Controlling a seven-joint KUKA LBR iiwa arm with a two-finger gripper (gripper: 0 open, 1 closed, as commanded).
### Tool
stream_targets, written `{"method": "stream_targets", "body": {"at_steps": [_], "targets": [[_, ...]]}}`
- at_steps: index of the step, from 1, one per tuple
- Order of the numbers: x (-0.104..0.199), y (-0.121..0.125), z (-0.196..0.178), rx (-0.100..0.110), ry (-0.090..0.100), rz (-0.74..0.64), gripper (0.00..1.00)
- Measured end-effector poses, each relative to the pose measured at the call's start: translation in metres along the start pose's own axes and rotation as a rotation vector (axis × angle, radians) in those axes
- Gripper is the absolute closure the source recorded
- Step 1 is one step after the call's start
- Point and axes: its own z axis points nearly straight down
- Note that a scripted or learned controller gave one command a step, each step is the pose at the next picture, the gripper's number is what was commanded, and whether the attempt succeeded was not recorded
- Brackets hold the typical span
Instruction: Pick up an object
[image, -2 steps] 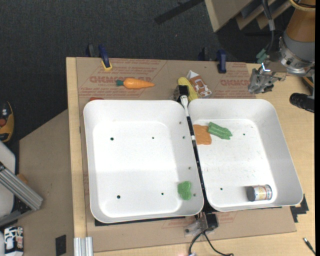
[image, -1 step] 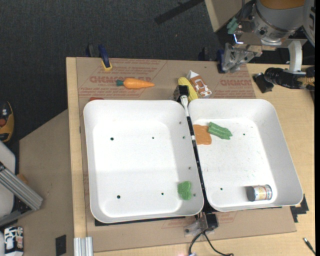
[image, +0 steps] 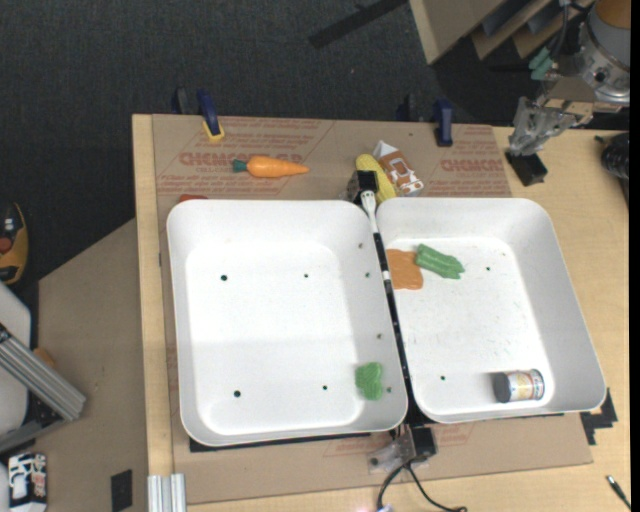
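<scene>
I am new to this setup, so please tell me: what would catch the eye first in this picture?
The two white bins side by side dominate. The right bin holds a green piece, an orange piece and a small can lying near its front edge; the left bin holds a green lump. A toy carrot lies on the board behind.
</scene>
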Motion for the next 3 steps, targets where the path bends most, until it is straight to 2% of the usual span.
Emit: {"method": "stream_targets", "body": {"at_steps": [1, 2, 3], "targets": [[0.042, 0.001, -0.193, -0.020, 0.002, -0.013, 1.00], [0.060, -0.072, -0.068, 0.019, 0.007, -0.007, 1.00], [0.046, -0.122, -0.022, 0.011, 0.005, -0.005, 1.00]]}}
